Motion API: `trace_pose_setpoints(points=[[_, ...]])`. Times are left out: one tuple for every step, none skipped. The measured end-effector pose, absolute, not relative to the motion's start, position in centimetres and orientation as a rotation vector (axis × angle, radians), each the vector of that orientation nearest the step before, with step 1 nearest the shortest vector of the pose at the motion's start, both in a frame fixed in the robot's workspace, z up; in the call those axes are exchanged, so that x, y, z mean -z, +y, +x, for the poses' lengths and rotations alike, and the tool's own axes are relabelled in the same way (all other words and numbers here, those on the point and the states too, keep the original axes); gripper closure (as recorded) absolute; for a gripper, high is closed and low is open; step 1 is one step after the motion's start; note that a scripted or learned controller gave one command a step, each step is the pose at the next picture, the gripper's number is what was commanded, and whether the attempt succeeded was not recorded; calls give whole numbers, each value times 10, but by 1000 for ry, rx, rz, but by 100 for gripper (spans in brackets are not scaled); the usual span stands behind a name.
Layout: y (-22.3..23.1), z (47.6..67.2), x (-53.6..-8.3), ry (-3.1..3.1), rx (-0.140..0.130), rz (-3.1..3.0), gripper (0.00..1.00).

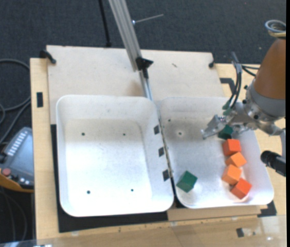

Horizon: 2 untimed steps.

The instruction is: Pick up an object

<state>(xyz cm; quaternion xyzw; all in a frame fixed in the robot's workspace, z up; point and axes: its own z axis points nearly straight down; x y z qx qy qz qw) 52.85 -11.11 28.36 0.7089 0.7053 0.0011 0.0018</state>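
An orange block [241, 188] lies nearest, last of four orange blocks along the right bin's [206, 204] right wall. A green cube [186, 181] sits bottom-left. The gripper [218, 129] hovers above a dark green piece [226, 133]; its jaw state cannot be told.

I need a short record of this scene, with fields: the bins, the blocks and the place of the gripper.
left bin: white, shallow
right bin: white, holds all the blocks
green block: near the right bin's front left corner
orange blocks: four, in a row along the right bin's right side
dark green object: just below the gripper, partly hidden
gripper: over the right bin, above the orange row
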Motion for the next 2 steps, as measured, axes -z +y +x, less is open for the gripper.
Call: trace_pose_setpoints(points=[[-140,541,-246,2219,5,2224,0],[-203,595,-308,2210,-4,2215,0]])
